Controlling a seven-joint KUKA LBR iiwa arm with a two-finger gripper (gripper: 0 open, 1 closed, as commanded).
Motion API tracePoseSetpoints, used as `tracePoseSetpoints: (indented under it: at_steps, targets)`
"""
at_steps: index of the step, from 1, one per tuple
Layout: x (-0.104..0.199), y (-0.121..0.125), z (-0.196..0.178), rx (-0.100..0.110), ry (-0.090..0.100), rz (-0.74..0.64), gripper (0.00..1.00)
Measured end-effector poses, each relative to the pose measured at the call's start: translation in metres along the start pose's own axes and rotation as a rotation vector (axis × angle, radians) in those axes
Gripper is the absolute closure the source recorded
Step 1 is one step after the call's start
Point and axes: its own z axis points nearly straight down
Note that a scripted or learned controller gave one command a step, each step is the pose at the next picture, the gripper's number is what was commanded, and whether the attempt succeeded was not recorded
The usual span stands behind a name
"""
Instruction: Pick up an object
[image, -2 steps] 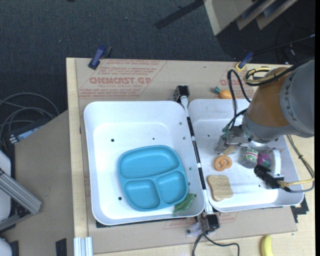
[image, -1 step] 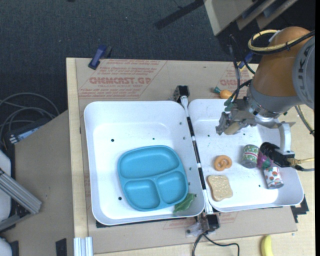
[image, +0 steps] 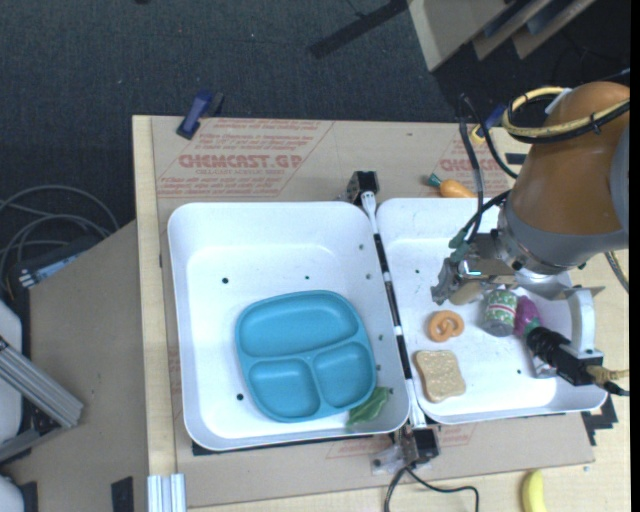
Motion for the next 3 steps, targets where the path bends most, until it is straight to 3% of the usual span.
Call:
tracePoseSetpoints:
  at_steps: [1, 2, 3]
  targets:
    - [0.024, 0.034, -0.001, -0.004, -0.001, 0.0, 1.0]
    - [0.036, 0.037, 0.018, 0.0, 0.0, 0.0, 1.0]
    - [0.011, 0.041, 0.005, -0.004, -0.002, 0.001, 1.0]
